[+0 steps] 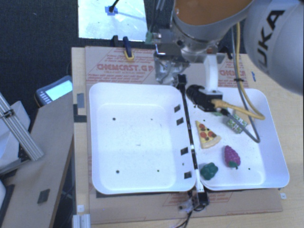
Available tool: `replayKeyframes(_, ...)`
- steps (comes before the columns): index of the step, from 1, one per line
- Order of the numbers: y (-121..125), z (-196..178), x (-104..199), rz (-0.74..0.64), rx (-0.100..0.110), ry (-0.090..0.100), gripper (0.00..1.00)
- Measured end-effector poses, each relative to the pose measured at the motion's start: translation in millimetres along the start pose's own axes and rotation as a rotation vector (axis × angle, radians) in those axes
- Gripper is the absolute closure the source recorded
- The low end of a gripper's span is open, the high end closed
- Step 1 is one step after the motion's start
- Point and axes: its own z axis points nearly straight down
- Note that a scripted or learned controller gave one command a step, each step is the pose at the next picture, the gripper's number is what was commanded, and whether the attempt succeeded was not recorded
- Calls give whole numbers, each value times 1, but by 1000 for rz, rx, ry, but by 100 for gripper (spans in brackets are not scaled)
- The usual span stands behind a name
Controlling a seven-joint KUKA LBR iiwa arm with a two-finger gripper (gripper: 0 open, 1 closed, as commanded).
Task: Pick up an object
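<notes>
Resting on cardboard-topped bench (118, 68): two white bins (137, 137) | dark floor beyond | end effector (176, 75) grip state perhaps hidden, cannot tell

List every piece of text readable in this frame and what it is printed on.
"CHEMCAST G P" in red, on the brown board behind the bins; the same print on its right part by the cables is too blocked to read.
"UKA", part of a brand name cut by the frame edge, on the grey arm.
Red print on the board's front edge below the bins: too small to read.
</notes>
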Motion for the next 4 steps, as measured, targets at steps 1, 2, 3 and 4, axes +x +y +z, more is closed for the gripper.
replayKeyframes(1, -27, -100, 11, -8, -21, 9, 100)
replayKeyframes(2, -56, -93, 51, -12, -10, 6, 100)
replayKeyframes(3, 32, -93, 42, -1, -15, 4, 100)
replayKeyframes(4, 48, 110, 49, -3, 3, -2, 100)
